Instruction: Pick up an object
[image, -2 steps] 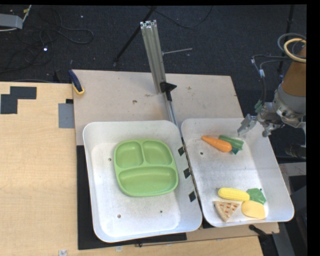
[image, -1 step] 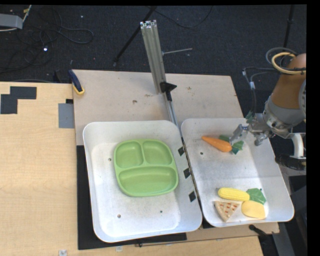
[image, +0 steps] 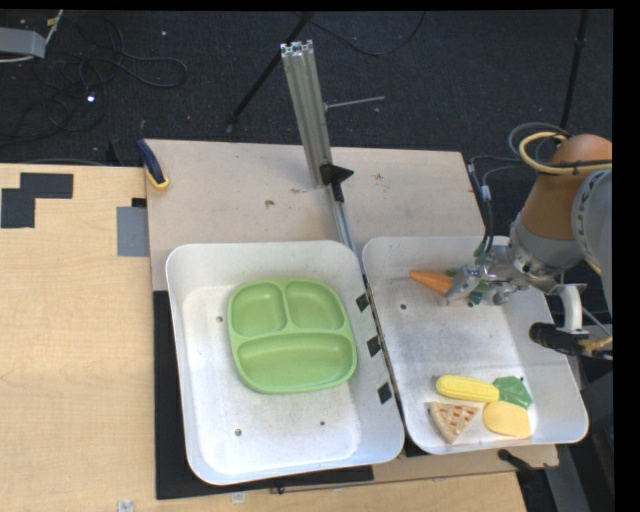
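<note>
One orange carrot (image: 432, 281), tapered, beside gripper (image: 470, 290), fingers' state unclear

A dark carpeted floor (image: 200, 50) is seen across the top, strewn with thin black cables (image: 150, 68). A light wooden panel (image: 70, 340) is laid at the left, marked with black squares (image: 35, 195) and a grey patch (image: 130, 230). The bench (image: 250, 185) is topped with a pale tan board, on which a silver metal post (image: 308, 110) is mounted upright. A blue and yellow tool (image: 153, 166) is seen at the board's left corner. Even, soft lighting is cast throughout.
</note>
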